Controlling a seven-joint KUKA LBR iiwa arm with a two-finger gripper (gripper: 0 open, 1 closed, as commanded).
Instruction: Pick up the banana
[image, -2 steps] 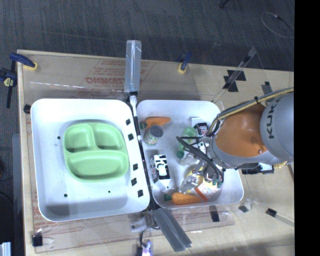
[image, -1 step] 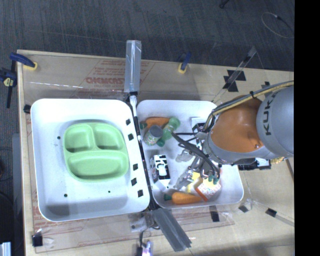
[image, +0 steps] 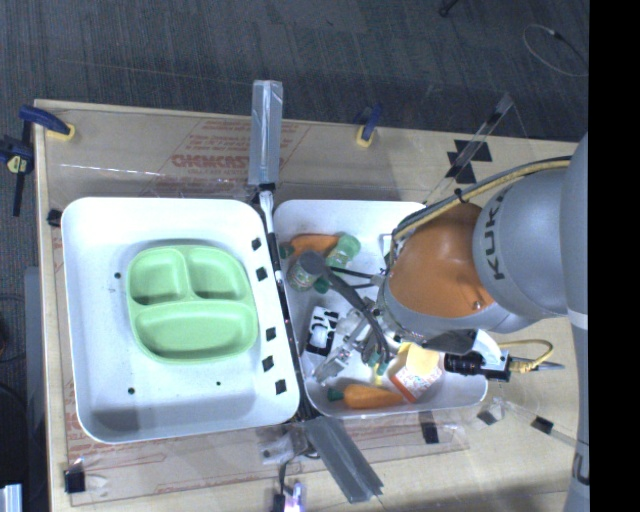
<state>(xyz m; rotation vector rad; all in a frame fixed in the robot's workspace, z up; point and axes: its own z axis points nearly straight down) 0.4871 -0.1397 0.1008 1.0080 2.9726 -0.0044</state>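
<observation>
My gripper (image: 349, 347) hangs low in the right bin (image: 330, 212), near its front left part, beside a black-and-white card (image: 320, 330). The grey arm and its orange band (image: 440, 270) cover the bin's right half. A pale yellow shape (image: 416, 355) pokes out from under the wrist, on top of an orange-labelled pack (image: 415, 380); I cannot tell whether it is the banana. The gripper sits just left of that shape, and nothing can be made out in its grasp.
An orange carrot (image: 365, 396) lies along the right bin's front wall. Another orange piece (image: 312, 243) and a green item (image: 346, 247) lie at its back left. The left bin (image: 90, 300) holds a green divided tray (image: 192, 302).
</observation>
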